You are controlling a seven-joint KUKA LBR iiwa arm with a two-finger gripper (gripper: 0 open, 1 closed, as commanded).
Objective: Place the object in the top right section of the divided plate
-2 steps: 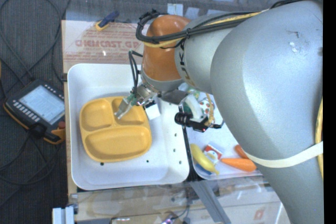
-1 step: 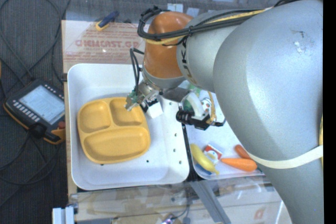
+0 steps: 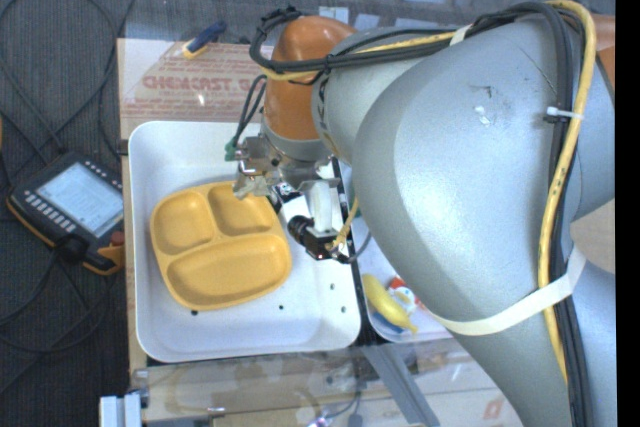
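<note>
The arm (image 3: 470, 145) dominates, a smooth grey casting with an orange band, cables strapped along it; it leans in from the right so its wrist hangs over the left bin, just above the plate's upper right corner, which suits a drop into that section.

The left bin (image 3: 180, 335) is shallow white plastic with rounded corners, seemingly there to keep the plate from sliding off the bench. The right bin (image 3: 385, 325) is mostly hidden under the arm.

The plate (image 3: 218, 243) is glossy yellow, a rounded rectangle lying at a slant, moulded into one long lower section and two smaller upper ones. All visible sections look bare, though the gripper overlaps the upper right one.

A banana (image 3: 386, 301), yellow and curved, lies in the right bin near the divider; it may be the task's object, and it sits well apart from the plate.

The gripper (image 3: 275, 185) is a cluster of metal and black parts at the plate's rim; whether it is released or clenched I cannot tell, and nothing visibly sits in it
</note>
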